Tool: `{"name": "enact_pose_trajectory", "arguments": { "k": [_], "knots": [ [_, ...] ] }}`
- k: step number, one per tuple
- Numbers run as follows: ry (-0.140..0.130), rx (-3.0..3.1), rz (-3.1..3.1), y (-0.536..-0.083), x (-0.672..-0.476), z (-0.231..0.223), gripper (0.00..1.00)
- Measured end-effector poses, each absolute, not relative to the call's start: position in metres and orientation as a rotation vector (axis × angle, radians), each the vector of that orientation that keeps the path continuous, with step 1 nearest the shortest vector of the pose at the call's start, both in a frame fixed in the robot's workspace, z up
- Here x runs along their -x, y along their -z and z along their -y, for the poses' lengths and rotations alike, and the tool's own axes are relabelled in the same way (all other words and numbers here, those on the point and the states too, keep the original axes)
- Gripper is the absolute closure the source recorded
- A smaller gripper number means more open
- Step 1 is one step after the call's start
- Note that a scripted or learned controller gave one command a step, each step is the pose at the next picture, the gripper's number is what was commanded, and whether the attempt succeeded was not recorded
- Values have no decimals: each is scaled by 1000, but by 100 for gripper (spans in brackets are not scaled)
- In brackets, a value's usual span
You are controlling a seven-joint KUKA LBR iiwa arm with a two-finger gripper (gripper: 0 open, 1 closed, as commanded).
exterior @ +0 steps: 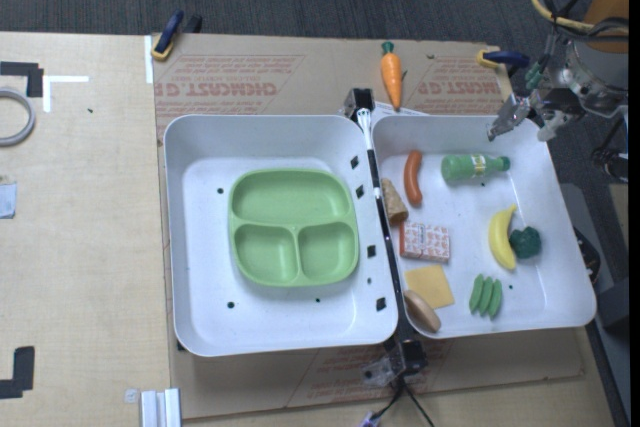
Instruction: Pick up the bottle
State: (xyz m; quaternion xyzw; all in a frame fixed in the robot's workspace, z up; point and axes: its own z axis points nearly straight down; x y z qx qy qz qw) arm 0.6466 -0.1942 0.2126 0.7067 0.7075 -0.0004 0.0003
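1. Dark carpet fills the top of the frame, and below it we see a pale wooden bench with a sheet of brown cardboard (270,80) laid under the two bins, probably to protect the surface and keep them from sliding.

2. At left centre sits the left bin (190,245), holding a green divided plate (295,227) flat in its middle. We judge it a drop-off spot, since nothing else lies in it.

3. A black clamp (360,102) at the top of the seam joins the two bins, which would keep them side by side.

4. Just above the seam, a toy carrot (390,73) lies on the cardboard outside both bins.

5. The right bin (555,205) holds the clutter: a sausage (413,177), a brown bread piece (395,202), a checkered cracker (426,241), a cheese slice (431,285), green pea pods (486,296), a banana (501,237) touching a broccoli piece (525,241).

6. The green bottle (475,167) lies on its side in the upper part of the right bin, cap toward the right, apart from the other items, so we judge a clear approach from above.

7. At the upper right, the gripper (522,115) hangs over the bin's top right corner, above and to the right of the bottle and grasping nothing. We cannot tell its state.
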Motion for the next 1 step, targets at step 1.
{"name": "enact_pose_trajectory", "arguments": {
  "k": [1],
  "knots": [
    [2,-2215,-2224,-223,-647,194,100]
  ]
}}
